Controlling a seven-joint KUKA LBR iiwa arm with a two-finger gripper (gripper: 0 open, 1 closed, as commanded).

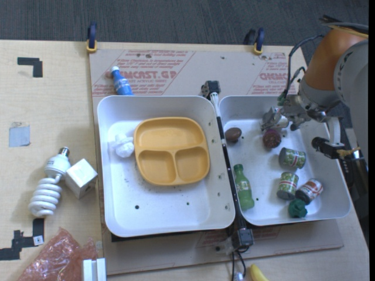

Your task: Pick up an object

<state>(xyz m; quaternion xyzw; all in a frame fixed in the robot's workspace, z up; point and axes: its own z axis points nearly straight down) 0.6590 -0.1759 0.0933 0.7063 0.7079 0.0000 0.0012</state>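
1. Arm [337, 63] enters from the right, grey with an orange band, wrist over the back of the right bin [334, 206].
2. Gripper [275, 120] hangs at the rear of the right bin, directly above a dark reddish round object [271, 138]. Whether it touches the object, cannot tell; whether it is parted or closed, cannot tell either: the tip is a blur of metal from this angle.
3. Right bin contents: brown round object [233, 134] near the back left corner; green bottle [243, 187] lying along the left wall; three small cans, one [292, 157] near the middle, one [287, 185] just in front of it, one with a red label [310, 189] just to its right; a dark green lump [297, 209] at the front, close to the red-label can.
4. Left bin [170, 215]: yellow divided plate [171, 150] roughly centred; white crumpled item [123, 147] touching the plate's left edge.
5. Outside the bins: blue bottle [121, 81] on the board behind the left bin; spiral light bulb [49, 184] and white cube [81, 177] on the bench at left, side by side; pink mesh [55, 256] at the front left corner.
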